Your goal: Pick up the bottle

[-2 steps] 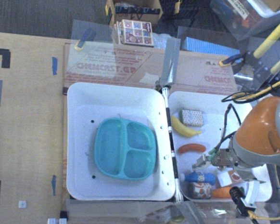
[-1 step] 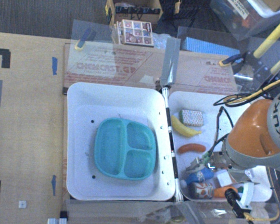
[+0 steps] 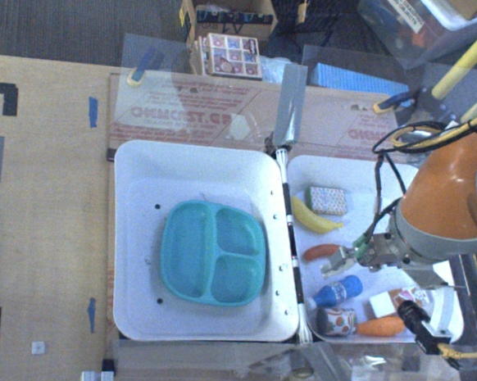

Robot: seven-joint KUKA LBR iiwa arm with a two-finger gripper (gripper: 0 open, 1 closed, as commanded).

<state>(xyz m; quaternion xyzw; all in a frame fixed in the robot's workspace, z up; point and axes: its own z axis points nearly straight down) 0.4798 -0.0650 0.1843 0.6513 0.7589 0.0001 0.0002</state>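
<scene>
The two-finger gripper (image 3: 337, 262) hangs at centre right of the frame, empty, fingers slightly parted, poised for a descent. Just below it the small blue plastic bottle (image 3: 337, 291) lies on its side in the right white bin (image 3: 363, 172), beside a red sausage-shaped toy (image 3: 322, 252).
</scene>
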